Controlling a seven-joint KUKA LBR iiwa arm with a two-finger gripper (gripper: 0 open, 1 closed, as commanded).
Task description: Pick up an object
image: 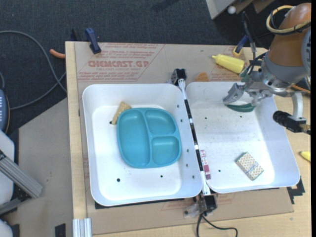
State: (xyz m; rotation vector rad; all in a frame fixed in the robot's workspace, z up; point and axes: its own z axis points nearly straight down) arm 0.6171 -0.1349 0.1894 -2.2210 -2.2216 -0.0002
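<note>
1. Up at the far end of the right bin [276,179], the gripper [240,98] hung low over a dark green ring-like object [243,107]; whether its fingers were parted or closed could not be told.
2. Nearer the front of that bin lay a small patterned block [249,165].
3. Beside it, the left bin [98,181] held a teal divided plate [148,137] and a tan scrap [120,111].
4. Both bins sat on a cardboard sheet [123,60]; dark carpet [34,14] lay beyond.

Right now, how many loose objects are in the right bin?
2 that I can make out: a patterned block near the front of the right bin, and a dark green piece under the gripper, partly hidden.
</note>
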